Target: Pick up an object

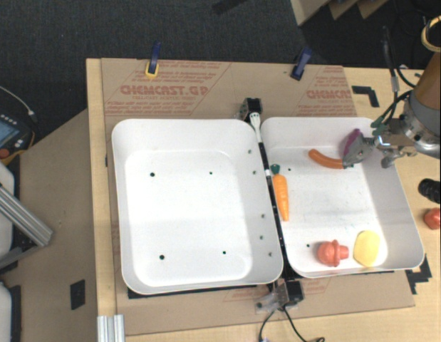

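- Right now the gripper (368,150) hangs over the upper right part of the right bin (391,205), its two fingers spread apart, one on each side of a gap, with nothing between them.
- Just to its left lies an orange sausage (325,159), a short curved piece flat on the bin floor; one end is close to the left finger, and whether they touch cannot be told.
- A purple piece (351,140) sits against the left finger; whether it is part of the gripper or a loose thing is unclear.
- A carrot (280,195), orange with a small green top, lies along the left wall of the right bin, pointing down the picture, tight beside the seam between the bins.
- A red toy (332,252) and a yellow lemon (367,248) sit side by side near the bin's front rim, close to each other and well apart from the gripper.
- The middle of the right bin floor is bare, giving open room between the sausage and the front pair.
- The left bin (135,212) shows a bare white floor with a few dark dots.
- Both bins rest on a cardboard sheet (206,87).
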`<state>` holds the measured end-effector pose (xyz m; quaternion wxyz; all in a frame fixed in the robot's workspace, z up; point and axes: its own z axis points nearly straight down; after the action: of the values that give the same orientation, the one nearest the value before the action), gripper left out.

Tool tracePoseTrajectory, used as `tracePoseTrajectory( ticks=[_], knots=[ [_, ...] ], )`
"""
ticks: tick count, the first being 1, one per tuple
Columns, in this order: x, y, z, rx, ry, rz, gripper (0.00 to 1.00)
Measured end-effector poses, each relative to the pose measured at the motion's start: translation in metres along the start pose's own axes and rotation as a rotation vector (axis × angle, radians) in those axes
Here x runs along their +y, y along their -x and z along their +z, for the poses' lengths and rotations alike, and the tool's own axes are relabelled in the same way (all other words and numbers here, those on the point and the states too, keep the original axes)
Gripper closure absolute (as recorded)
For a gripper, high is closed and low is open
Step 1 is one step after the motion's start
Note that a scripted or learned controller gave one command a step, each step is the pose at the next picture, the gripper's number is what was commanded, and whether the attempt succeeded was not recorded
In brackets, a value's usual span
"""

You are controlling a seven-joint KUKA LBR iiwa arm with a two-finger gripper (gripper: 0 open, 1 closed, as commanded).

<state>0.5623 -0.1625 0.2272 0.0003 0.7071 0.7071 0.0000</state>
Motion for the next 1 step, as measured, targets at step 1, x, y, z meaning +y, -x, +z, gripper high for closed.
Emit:
tracePoseTrajectory(
  ticks=[1],
  knots=[
    [-0.0572,0.0381,0.0457,0.003,-0.006,0.003,0.00]
  ],
)
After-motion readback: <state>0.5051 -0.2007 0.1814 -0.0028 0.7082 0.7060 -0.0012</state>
